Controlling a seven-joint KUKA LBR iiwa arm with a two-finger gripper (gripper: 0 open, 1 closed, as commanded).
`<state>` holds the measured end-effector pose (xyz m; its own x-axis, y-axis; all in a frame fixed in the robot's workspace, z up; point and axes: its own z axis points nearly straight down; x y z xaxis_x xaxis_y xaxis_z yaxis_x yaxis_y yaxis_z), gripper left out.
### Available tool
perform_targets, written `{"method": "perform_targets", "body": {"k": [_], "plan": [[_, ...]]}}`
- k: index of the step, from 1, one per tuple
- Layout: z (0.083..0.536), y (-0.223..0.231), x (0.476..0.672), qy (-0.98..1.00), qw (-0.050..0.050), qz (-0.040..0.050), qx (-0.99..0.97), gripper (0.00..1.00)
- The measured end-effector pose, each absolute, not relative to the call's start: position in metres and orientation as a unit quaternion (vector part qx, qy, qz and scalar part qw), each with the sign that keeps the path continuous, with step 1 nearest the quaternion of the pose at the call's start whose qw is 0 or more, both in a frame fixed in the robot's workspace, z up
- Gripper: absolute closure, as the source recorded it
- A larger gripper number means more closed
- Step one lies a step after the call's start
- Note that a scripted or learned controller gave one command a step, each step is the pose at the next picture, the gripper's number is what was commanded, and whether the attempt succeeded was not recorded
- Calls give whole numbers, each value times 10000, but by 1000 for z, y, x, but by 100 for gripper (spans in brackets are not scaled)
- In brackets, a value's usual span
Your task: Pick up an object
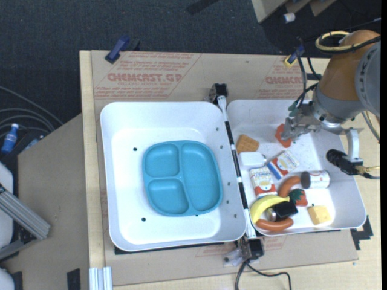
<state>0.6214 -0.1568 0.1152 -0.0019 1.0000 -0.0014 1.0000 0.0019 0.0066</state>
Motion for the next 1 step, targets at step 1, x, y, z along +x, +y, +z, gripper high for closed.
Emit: {"method": "perform_targets", "body": {"k": [1], "plan": [[115,-157,621,7077,27,18,7065,0]]}}
